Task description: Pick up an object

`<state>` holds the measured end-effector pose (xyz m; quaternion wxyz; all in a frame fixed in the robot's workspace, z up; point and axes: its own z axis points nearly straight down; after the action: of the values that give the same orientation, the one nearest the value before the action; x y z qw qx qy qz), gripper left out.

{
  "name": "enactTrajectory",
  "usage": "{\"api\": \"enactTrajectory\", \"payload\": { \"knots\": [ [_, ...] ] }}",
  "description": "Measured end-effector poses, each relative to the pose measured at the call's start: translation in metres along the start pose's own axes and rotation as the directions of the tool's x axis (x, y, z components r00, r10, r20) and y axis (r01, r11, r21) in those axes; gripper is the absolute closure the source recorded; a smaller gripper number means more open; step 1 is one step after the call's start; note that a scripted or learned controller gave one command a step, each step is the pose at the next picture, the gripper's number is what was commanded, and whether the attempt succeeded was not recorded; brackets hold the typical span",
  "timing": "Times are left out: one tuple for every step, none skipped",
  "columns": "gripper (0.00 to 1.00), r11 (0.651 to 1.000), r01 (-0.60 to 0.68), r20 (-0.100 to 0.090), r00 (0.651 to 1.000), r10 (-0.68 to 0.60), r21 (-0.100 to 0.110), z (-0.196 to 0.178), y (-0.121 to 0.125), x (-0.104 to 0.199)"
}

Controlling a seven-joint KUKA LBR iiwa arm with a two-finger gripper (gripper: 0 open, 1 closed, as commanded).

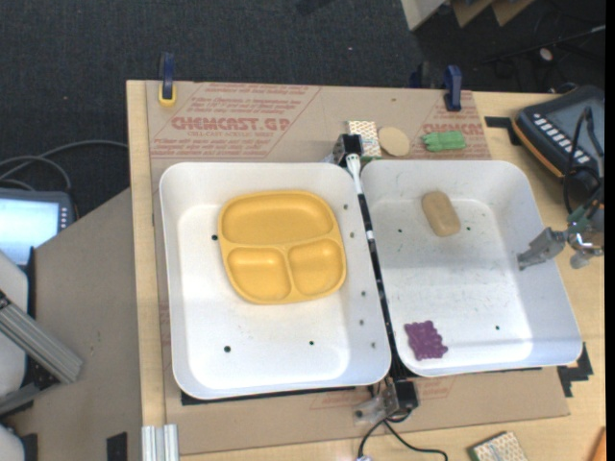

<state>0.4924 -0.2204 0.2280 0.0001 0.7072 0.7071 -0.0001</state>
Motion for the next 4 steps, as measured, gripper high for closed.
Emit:
{"api": "enactTrajectory", "payload": {
  "knots": [
    [0.00,1.000,0.003,-0.009,1.000,-0.003,0.008,0.137,0.021,0.000],
    [0.00,1.000,0.006,0.001,1.000,-0.006,-0.005,0.144,0.076,0.036],
    [0.00,1.000,0.006,0.002,1.000,-0.006,-0.009,0.142,0.162,0.073],
    [1.00,1.000,0.002,0.003,1.000,-0.002,-0.005,0.132,0.159,0.071]
  ]
}}
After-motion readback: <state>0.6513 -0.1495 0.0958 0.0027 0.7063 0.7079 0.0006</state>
